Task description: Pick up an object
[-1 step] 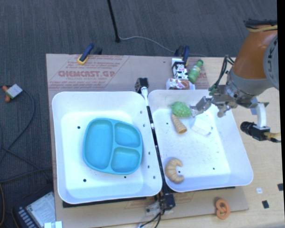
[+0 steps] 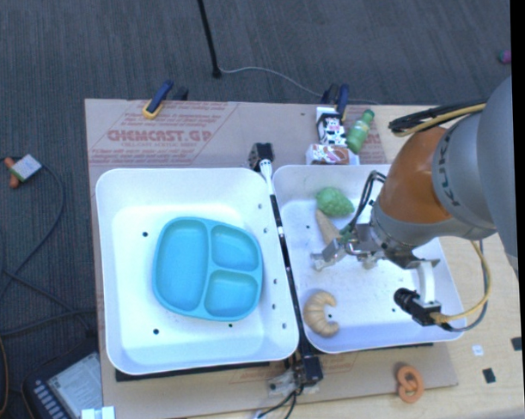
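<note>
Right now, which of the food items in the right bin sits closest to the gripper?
The tan stick-shaped piece, lying right beside the gripper. The green lump sits farther toward the bin's back, and the croissant lies near the front edge.

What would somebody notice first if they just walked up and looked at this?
Probably the bright blue divided plate sitting in the middle of the left bin. Next, the big grey and orange arm reaching in from the right, its gripper low over the right bin. There, a green lump lies near the back and a croissant near the front.
</note>
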Available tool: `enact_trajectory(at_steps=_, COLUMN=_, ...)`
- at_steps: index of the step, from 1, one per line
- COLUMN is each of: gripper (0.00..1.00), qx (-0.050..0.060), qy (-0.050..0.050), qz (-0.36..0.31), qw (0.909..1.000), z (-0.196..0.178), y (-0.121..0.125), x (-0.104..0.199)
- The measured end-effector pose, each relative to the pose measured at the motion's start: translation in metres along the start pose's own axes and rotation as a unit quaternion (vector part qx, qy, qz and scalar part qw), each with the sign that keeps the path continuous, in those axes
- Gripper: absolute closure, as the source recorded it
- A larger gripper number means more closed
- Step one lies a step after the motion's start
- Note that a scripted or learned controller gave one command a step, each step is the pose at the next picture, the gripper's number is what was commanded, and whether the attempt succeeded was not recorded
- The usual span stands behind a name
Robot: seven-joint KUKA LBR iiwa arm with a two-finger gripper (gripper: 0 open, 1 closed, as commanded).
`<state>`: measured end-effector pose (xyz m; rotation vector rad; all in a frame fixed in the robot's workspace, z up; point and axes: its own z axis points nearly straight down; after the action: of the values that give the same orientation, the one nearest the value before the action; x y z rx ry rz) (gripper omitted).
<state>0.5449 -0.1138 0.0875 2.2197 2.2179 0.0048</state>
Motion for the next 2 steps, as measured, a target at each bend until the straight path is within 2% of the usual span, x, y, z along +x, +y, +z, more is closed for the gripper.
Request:
enact_trajectory(at_steps=1, gripper=0.00, qx=-0.002, qy=-0.001, qz=-0.001, qw=1.0000, z=0.000, y=0.096, x=0.016)
enact_trajectory(at_steps=2, gripper=1.00, qx=-0.002, qy=-0.002, qz=-0.002, qw=1.0000, z=-0.010, y=0.096, x=0.015)
